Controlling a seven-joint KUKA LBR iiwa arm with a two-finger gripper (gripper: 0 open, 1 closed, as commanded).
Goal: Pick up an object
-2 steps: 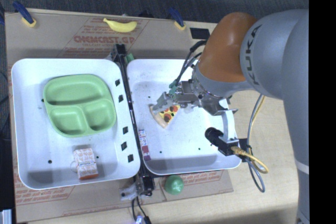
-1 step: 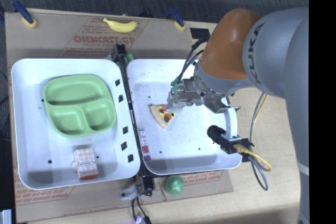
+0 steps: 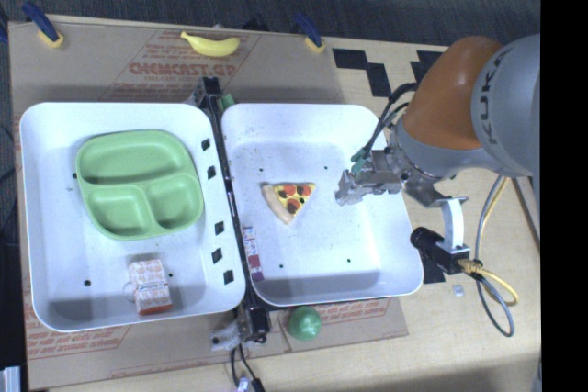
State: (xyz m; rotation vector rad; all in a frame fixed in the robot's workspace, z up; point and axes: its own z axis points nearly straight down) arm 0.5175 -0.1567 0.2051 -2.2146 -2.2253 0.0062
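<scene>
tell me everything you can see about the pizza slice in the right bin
The pizza slice looks like a small toy wedge: pale yellow cheese top with red and dark topping dots, a tan crust along its upper edge, its tip pointing down. It lies flat on the floor of the right bin, near the middle, touching nothing else. The end effector sits to its right, apart from it.

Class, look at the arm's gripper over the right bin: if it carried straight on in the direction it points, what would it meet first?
The gripper points toward the view's left, at the pizza slice in the right bin. That toy would likely come first, though its height above the bin floor is unclear from this view.
</scene>
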